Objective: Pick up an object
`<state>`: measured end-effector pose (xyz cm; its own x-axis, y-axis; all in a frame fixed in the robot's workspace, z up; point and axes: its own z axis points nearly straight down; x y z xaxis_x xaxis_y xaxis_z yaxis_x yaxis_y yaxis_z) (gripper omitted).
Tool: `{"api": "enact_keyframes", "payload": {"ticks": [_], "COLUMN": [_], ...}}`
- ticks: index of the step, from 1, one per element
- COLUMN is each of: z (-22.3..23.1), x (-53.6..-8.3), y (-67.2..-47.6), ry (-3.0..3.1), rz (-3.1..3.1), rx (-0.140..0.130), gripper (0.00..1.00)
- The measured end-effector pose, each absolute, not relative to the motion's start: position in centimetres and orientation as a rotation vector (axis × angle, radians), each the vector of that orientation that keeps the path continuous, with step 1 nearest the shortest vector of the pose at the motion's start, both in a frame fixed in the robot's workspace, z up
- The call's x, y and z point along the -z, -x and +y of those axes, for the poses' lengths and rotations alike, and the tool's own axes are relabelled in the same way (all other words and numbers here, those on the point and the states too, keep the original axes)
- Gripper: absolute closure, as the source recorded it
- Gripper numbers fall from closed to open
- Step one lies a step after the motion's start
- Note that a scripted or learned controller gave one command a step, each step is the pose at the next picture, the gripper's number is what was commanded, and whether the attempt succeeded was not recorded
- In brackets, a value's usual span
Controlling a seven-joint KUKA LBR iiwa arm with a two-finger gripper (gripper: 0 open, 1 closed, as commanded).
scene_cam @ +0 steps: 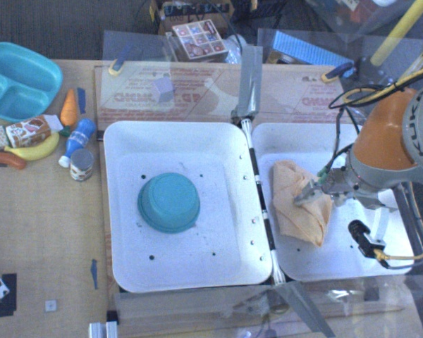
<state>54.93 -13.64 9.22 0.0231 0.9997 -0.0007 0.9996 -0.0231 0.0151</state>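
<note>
Crumpled tan cloth (pixel 299 201), soft and folded into a loose wedge, lies in the right-hand white bin (pixel 296 270), close to the wall it shares with the left-hand white bin (pixel 190 277). My gripper (pixel 311 193) is down on the cloth's right side, touching the fabric about halfway along it. Whether my fingers are spread, closed on a fold or merely pressing on top I cannot tell; the tips merge with the cloth from this angle, so I will not claim a hold.

The risks, as I judge them: cloth gives way, so I may pinch only a thin top layer that slips out as I rise. I might also catch one corner and have the rest trail, snagging on the shared bin wall. If I press too low I could scrape the bin floor and close on nothing. My black cable (pixel 366 241) loops just beside the cloth's right edge and could drag it or catch.

The round teal upturned bowl (pixel 169 202) sits well apart in the left bin, out of harm's way.
</note>
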Motion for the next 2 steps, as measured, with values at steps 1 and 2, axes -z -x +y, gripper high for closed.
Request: {"api": "enact_keyframes", "payload": {"ticks": [1,2], "z": [-13.6,-6.7], "x": [-10.4,-18.4], "y": [-55.1,-57.5], "ry": [-2.239,-2.231], "rz": [2.181,2.213], "rx": [-0.026,0.001], "gripper": [1.00,1.00]}}
